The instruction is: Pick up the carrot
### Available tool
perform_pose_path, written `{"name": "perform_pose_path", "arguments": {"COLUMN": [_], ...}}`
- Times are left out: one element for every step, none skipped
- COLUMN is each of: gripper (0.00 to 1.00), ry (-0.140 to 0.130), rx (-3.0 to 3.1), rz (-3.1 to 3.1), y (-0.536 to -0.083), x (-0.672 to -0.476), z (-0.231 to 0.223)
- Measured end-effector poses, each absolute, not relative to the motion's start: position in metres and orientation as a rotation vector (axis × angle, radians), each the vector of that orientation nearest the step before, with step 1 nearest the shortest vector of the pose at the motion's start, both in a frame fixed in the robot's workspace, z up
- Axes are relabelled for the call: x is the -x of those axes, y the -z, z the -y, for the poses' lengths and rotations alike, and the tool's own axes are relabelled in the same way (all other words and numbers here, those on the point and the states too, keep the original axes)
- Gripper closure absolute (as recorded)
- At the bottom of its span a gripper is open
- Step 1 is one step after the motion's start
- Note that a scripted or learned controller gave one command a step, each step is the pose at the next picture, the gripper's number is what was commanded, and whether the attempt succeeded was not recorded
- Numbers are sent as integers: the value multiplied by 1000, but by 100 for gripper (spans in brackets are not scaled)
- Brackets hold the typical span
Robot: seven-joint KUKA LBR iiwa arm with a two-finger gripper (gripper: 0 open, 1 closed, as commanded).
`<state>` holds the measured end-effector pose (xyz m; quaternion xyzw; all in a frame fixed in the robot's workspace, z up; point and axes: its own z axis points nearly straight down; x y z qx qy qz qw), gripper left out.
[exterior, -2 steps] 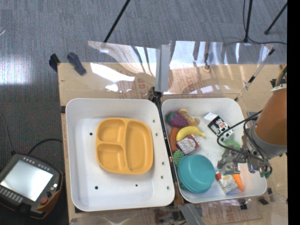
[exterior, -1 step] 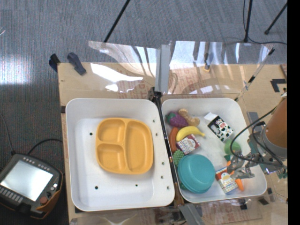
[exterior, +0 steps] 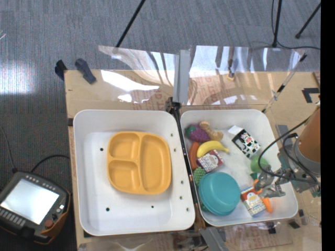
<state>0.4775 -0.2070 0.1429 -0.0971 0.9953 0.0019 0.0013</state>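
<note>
Bench [exterior: 89, 95] carries two white bins side by side. Left bin [exterior: 91, 213] holds a yellow divided plate [exterior: 139, 162], lying flat near its middle. Right bin [exterior: 261, 118] holds the clutter.

Arm [exterior: 320, 140] enters from the right edge, with the orange band showing at the frame edge and the grey wrist below it. It reaches down and left over the right bin's near-right corner. Cables loop off the wrist across the bin's right wall. Gripper [exterior: 268, 186] sits low in that corner, just above a small carton [exterior: 254, 203] and right of the bowl. Whether it is open or closed cannot be told; nothing is visibly held.

Teal bowl [exterior: 219, 193] is upside down in the near-left part of the right bin. Carrot [exterior: 193, 155] lies along the right bin's left wall, lengthwise, touching the banana [exterior: 212, 148] and below the grapes [exterior: 198, 134]. It is well apart from the gripper, with the bowl between them. A black-and-white box [exterior: 246, 143] is in the far-right part. A green item [exterior: 258, 164] is near the right wall, just above the gripper.
</note>
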Motion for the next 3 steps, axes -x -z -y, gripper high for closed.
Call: {"name": "perform_pose_path", "arguments": {"gripper": [100, 100, 100], "ry": [-4, -3, -7], "rx": [708, 1270, 1662], "rz": [-3059, -2870, -2664], "y": [-141, -181, -191], "x": [-487, -506, -493], "z": [198, 161, 150]}}
